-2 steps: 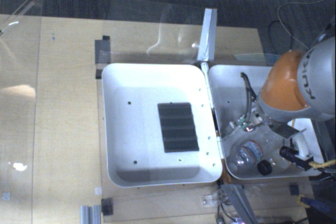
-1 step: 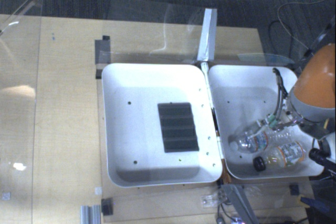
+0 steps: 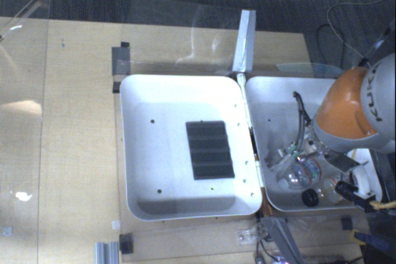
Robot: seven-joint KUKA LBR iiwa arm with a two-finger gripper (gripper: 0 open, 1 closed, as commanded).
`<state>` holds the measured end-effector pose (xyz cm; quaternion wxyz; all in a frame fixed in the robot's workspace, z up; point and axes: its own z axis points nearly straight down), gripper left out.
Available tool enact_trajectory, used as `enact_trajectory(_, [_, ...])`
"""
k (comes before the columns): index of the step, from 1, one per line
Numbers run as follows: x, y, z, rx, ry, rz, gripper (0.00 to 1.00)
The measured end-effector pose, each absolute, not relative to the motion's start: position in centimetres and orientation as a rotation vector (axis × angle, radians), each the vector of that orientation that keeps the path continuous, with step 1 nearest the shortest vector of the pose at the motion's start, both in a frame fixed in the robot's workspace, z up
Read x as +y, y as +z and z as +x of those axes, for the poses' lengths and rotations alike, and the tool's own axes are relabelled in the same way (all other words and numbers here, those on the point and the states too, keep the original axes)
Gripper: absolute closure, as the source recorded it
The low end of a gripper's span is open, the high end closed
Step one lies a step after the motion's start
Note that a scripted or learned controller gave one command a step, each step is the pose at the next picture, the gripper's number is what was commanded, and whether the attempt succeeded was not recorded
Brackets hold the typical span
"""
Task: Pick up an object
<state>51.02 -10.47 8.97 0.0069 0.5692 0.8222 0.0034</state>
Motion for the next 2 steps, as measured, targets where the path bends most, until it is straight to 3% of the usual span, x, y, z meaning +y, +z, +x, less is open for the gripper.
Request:
enact_trajectory(1, [-9.2, 8.9, 54.4, 2.25, 0.013, 2.178, 0.0])
enact_trajectory(2, [-11.2, 8.8, 62.5, 2.156, 0.009, 2.276, 0.0])
